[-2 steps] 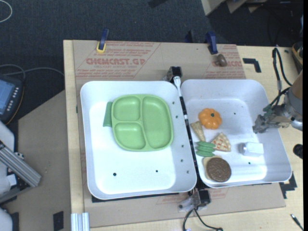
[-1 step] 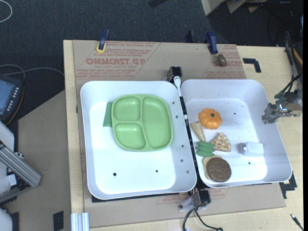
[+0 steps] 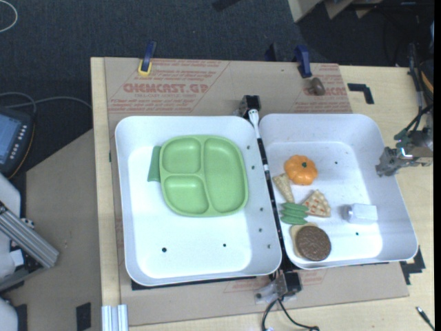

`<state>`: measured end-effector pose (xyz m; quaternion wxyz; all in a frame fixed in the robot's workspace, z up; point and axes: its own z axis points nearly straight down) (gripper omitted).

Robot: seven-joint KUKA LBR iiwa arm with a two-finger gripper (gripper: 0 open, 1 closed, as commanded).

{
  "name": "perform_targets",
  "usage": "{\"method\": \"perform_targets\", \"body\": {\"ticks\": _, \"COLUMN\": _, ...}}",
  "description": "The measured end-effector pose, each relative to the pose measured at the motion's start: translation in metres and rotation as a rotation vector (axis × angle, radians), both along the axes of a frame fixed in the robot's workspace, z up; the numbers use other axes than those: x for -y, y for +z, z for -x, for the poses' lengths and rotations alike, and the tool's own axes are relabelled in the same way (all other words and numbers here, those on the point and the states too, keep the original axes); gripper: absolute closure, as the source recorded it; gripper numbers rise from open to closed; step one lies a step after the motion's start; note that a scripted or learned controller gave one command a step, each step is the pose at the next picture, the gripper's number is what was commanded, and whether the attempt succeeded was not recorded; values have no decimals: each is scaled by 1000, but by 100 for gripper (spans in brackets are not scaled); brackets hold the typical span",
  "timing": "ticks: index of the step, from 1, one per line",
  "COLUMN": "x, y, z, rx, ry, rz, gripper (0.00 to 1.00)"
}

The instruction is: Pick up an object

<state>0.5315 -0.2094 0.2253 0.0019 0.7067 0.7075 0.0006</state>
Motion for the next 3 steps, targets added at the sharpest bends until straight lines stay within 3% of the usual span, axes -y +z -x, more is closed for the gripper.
{"method": "perform_targets", "body": {"ticks": 3, "x": -152, "y": -11, "z": 18, "rx": -7, "ry": 5, "rz": -5, "gripper": 100}}
